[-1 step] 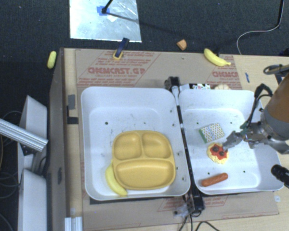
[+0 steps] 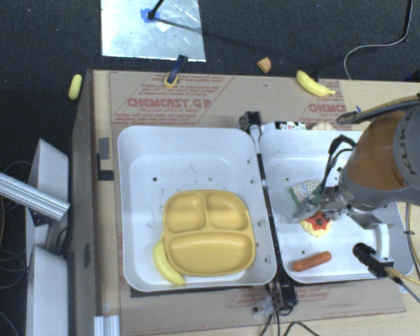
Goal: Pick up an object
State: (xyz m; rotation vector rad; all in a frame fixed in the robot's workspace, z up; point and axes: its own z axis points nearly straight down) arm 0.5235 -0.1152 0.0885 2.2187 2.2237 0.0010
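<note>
Gripper [image 2: 313, 208] sits low over the small toy [image 2: 316, 222] mid right bin [image 2: 378, 271], positioned for a grab; sausage [image 2: 312, 260] lies near the front edge.

I'm seeing the brown cardboard-topped counter [image 2: 196, 96] with red print carrying two shallow white plastic bins, the left bin [image 2: 136, 187] and the right bin [image 2: 294, 152] touching side by side. A yellow toy banana [image 2: 313, 84] is lying on its far edge, a small yellow-and-blue clip [image 2: 173, 72] sitting further left.
</note>
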